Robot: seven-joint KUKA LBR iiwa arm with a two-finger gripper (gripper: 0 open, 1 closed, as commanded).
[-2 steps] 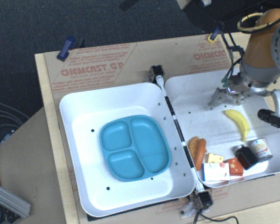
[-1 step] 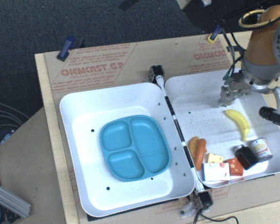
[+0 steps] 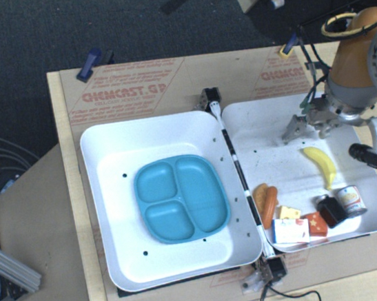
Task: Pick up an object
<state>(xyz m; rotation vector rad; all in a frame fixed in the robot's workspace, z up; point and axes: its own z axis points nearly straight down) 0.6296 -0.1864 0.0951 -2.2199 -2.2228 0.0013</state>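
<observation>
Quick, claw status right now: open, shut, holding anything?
Claw: cannot be told from this view. It sits over the right bin, above the banana, with nothing seen in it.

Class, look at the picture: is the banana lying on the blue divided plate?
No. The banana lies in the right bin, while the blue divided plate sits in the left bin.

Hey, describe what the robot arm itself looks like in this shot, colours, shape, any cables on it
The arm comes in at the right as a rounded grey body with a broad orange band above the wrist. At its end sits a small grey metal hand with thin fingers, over the right-hand shallow white bin. Dark cables run down beside the arm from above.
</observation>
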